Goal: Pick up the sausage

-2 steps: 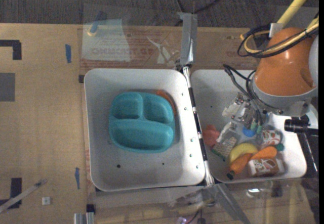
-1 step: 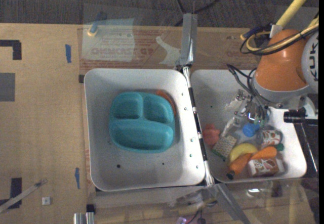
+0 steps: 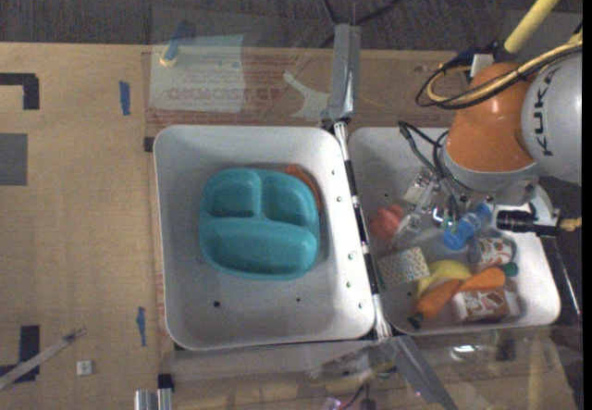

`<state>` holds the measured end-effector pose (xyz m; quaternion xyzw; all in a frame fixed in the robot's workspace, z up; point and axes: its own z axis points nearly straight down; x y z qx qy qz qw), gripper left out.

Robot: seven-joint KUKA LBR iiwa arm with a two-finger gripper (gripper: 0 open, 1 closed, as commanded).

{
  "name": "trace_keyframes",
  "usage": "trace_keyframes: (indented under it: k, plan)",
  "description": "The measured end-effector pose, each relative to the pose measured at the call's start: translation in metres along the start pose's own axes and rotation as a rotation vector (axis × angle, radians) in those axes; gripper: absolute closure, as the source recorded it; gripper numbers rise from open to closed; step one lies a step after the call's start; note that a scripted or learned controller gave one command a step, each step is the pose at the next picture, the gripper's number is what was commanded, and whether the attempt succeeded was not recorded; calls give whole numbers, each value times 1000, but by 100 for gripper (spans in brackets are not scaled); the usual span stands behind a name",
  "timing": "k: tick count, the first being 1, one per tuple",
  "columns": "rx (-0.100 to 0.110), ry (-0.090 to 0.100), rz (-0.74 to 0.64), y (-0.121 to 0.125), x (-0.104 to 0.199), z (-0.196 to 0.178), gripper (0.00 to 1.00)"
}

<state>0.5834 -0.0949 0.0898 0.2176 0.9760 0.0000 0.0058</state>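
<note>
We look down on the right shallow white bin (image 3: 387, 167), where the grey, orange-banded arm (image 3: 490, 126) hangs low over jumbled toy food, apparently to bring its jaws, whose spread we cannot tell, beside the reddish-pink rounded sausage (image 3: 386, 221) near the bin's left wall.

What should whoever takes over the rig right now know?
Tool: low over the right bin, among the toy food; finger state unclear.
Sausage: I can't pick it out for certain; a reddish piece lies left of the tool, partly hidden.
Left bin: holds the teal divided plate.
Done: no grasp visible.
Left: find the sausage, grasp it, lift it.
</note>
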Motion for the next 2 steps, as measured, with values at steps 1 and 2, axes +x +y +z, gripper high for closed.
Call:
trace_keyframes:
  k: [1,2]
  plan:
    - [-4,-8,4,0,-3,-12,100]
    - [-4,-8,5,0,-3,-12,0]
